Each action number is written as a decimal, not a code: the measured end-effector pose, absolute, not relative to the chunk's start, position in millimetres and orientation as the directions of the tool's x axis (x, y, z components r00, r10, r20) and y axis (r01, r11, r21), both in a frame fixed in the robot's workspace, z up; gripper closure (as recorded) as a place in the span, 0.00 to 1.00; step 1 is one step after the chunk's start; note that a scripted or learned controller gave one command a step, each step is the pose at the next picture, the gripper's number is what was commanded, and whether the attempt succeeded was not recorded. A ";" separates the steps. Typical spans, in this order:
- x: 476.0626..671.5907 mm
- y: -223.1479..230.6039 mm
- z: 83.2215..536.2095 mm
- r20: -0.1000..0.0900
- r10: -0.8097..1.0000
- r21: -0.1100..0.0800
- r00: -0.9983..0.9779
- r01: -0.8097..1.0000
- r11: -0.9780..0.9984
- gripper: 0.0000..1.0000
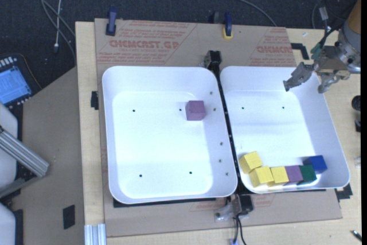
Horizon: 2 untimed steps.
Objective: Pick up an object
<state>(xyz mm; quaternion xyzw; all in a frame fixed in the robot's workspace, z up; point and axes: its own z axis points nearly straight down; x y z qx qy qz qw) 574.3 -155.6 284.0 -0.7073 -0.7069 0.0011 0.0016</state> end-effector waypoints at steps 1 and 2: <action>575.1 -155.5 286.2 0.000 1.000 0.001 0.000 1.000 0.000 0.00; 574.5 -145.1 235.8 0.001 1.000 -0.004 -0.001 1.000 0.001 0.00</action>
